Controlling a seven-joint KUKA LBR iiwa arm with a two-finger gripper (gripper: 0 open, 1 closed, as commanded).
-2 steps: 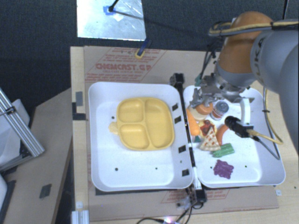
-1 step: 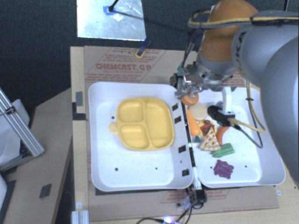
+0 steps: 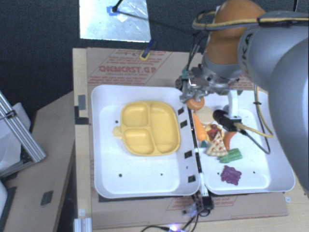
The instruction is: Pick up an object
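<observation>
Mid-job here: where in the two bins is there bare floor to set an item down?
Left bin: bare floor all round the yellow divided tray, widest along the near edge. Right bin: free near corner, right of the purple grapes. Crowded: the toy food pile by the divider, under the gripper.

Yellow tray (image 3: 145, 128), white bins (image 3: 104, 144), purple grapes (image 3: 231, 175), green bean (image 3: 231, 155).

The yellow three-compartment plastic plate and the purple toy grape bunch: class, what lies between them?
The camera view shows the bins' adjoining white walls between plate and grapes.
</observation>
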